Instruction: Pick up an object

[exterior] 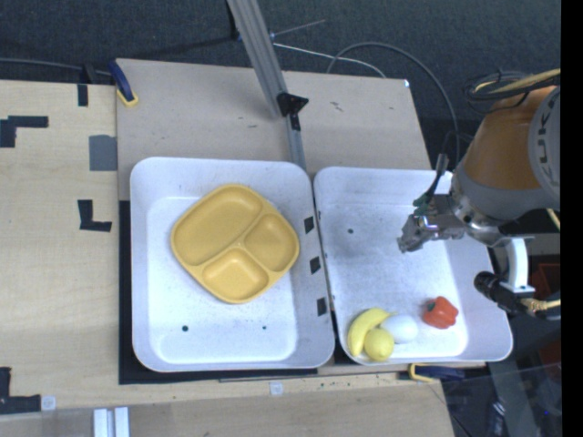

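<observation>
In the right bin [364,198], near its front edge, lie a yellow banana [363,328], a small yellow fruit [379,343], a white egg-shaped object [401,328] and a red pepper-like object [441,312]. My gripper [410,238] hangs over the right half of that bin, above and behind these objects and apart from them. I see nothing between its fingers. The grey and orange arm reaches in from the right.
The left bin [155,271] holds a yellow divided plate [235,242]. A metal pole [264,53] slants down to the seam between the bins. Cables run behind the right bin.
</observation>
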Action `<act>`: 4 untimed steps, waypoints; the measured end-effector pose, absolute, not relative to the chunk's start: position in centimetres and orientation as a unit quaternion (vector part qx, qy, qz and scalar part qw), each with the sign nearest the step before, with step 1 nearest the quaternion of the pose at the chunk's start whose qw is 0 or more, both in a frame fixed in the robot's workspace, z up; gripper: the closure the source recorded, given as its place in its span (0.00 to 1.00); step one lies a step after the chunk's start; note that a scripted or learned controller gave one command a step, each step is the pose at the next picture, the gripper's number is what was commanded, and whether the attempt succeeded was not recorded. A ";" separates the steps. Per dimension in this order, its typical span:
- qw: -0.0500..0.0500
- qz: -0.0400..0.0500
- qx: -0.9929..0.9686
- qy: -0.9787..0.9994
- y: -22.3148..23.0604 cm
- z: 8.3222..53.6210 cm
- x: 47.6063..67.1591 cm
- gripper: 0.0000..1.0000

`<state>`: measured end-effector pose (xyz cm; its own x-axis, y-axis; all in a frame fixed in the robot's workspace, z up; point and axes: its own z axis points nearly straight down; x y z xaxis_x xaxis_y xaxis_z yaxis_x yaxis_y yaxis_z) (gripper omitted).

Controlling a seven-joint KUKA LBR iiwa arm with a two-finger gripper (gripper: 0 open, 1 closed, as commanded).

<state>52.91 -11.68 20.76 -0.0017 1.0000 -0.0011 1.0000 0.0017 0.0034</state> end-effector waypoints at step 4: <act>-0.001 -0.001 0.705 0.710 4.6 22.4 57.5 1.00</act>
